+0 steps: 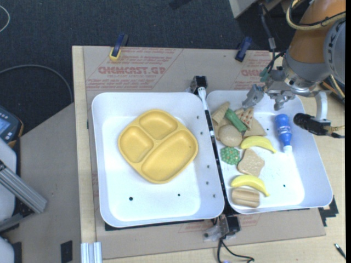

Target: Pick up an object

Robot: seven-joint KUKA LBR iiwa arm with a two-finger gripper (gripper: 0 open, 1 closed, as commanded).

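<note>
So the bench [137, 64] is a brown sheet with red print, and two white bins sit on it side by side. The left bin [109, 196] has just a yellow divided plate [158, 145] in it, three compartments, sitting a bit rotated near the middle.

The right bin [307, 174] is where all the toy food is, piled along its left side. From biggest down: a blue bottle [283, 131] with a white cap end, lying flat and off on its own to the right of the pile; a yellow banana [258, 143]; a second banana [250, 183] lower down; a tan bread-looking slice [251, 162] between them; a hot dog bun [245, 197] at the bottom; a beige round thing [230, 136]; a green bumpy piece [230, 156]; and a dark green stick [236, 120] lying on top of the far end.

The gripper [269, 95] hangs over the far edge of the right bin, fingers spread apart, nothing between them, just above the bottle and the pile.
</note>
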